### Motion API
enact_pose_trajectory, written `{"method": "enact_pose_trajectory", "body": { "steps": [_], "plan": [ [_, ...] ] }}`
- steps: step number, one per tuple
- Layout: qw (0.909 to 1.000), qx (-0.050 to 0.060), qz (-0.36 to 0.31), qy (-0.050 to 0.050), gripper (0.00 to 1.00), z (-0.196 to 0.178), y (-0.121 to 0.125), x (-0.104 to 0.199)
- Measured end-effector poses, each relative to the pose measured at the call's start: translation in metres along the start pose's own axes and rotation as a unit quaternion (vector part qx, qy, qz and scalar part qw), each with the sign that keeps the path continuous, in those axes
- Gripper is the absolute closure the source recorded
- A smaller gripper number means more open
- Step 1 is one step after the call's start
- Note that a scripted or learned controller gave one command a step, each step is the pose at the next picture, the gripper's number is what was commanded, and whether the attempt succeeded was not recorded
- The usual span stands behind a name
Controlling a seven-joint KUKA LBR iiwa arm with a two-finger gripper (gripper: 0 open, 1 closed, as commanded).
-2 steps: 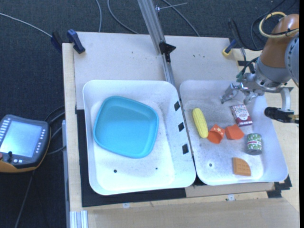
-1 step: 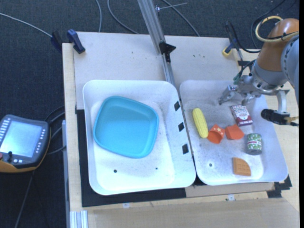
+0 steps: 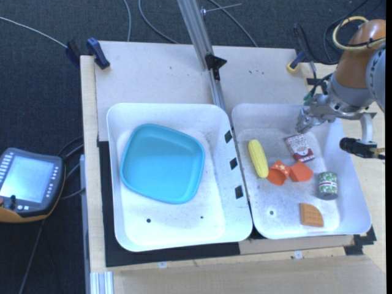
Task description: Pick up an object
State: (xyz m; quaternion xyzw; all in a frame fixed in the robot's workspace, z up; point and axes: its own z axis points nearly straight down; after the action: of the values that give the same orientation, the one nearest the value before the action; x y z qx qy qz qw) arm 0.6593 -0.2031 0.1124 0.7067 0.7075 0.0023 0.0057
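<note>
The right bin (image 3: 269, 222) holds a yellow corn cob (image 3: 258, 158), an orange cup on its side (image 3: 277, 174), an orange block (image 3: 301, 173), a small red and white packet (image 3: 299, 147), a green-labelled can (image 3: 327, 185) and an orange waffle-like piece (image 3: 311, 215). My gripper (image 3: 304, 123) hangs over the bin's back right part, just above and behind the red packet. Nothing shows between its fingertips. The arm's grey wrist and orange band rise to the upper right.
The left bin (image 3: 122, 225) holds a light blue square plate (image 3: 162, 162). A metal pole (image 3: 199, 29) slants up from between the bins. Blue clamps (image 3: 98, 52) sit at the board's back corners. A teach pendant (image 3: 27, 182) lies off the bench at left.
</note>
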Motion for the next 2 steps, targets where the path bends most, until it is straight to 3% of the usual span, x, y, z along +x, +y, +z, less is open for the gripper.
{"method": "enact_pose_trajectory", "body": {
  "steps": [2],
  "plan": [
    [1.0, 0.003, 0.0, 0.002, 1.0, -0.105, 0.008, -0.009]
  ]
}}
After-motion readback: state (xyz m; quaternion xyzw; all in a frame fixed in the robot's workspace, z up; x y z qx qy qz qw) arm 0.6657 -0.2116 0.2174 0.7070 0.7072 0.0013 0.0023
